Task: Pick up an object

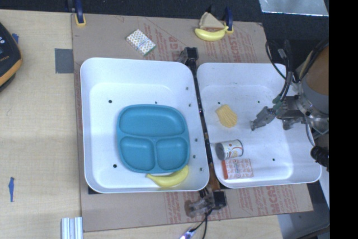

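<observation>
The left bin [89, 120] holds a blue tray [152, 137], with a yellow banana [169, 178] touching the tray at 5 o'clock. In the right bin [246, 73] lie a yellow sponge [226, 115], a small can [230, 149] on its side, and a flat packet [239, 168] at 6 o'clock. The gripper [272, 117] is at 3 o'clock there, fingers spread apart, holding nothing.

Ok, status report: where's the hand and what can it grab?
Hand low over right bin, nothing between its fingers. Yellow block and small can nearest. Path clear.
</observation>
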